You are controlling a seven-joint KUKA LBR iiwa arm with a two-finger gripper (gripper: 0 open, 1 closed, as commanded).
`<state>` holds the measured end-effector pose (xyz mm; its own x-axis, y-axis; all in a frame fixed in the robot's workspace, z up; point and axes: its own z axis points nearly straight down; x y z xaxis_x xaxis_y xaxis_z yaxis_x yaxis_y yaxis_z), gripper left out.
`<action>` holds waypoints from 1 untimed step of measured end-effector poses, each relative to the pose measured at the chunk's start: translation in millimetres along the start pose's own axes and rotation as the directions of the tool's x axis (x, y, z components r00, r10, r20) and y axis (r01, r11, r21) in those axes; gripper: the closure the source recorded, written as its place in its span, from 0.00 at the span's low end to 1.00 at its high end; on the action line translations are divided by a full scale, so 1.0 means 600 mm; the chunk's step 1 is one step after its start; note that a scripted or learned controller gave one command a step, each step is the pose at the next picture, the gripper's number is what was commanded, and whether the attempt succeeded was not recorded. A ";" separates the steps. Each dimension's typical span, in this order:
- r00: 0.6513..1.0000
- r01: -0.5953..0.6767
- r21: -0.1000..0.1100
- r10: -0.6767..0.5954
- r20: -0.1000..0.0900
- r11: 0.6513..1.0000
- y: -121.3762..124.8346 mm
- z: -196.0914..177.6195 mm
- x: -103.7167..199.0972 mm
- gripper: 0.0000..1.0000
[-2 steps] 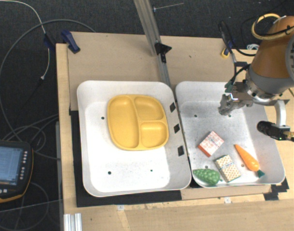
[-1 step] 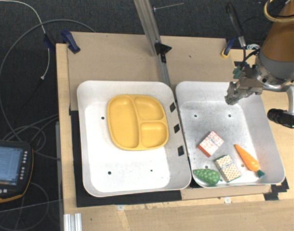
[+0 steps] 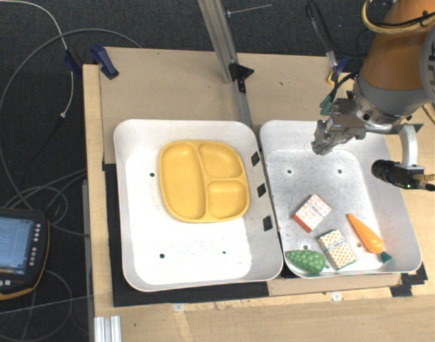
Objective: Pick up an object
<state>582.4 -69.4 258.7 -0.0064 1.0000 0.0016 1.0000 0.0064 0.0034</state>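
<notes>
My gripper [image 3: 323, 145] hangs over the far part of the right bin [image 3: 289, 137], with nothing seen between its fingers. Toward the near side of that bin lie a small red and white box [image 3: 312, 212], a tan patterned box [image 3: 337, 249], an orange toy carrot [image 3: 366, 236] and a green knobbly toy vegetable [image 3: 306, 261]. All of them sit well in front of the gripper, apart from it. The left bin [image 3: 132, 212] holds a yellow divided plate [image 3: 203, 180].
A metal post [image 3: 221, 34] rises at the back between the two bins. Black clips [image 3: 261, 189] line the seam between the bins. A tablet [image 3: 14, 251] and cables lie on the floor at left.
</notes>
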 end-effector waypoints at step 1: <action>1.000 0.000 0.008 0.000 -0.002 1.000 -0.016 0.022 0.087 1.00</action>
<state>572.3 -17.4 245.5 -0.0062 1.0000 0.0033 1.0000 0.0062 -0.0041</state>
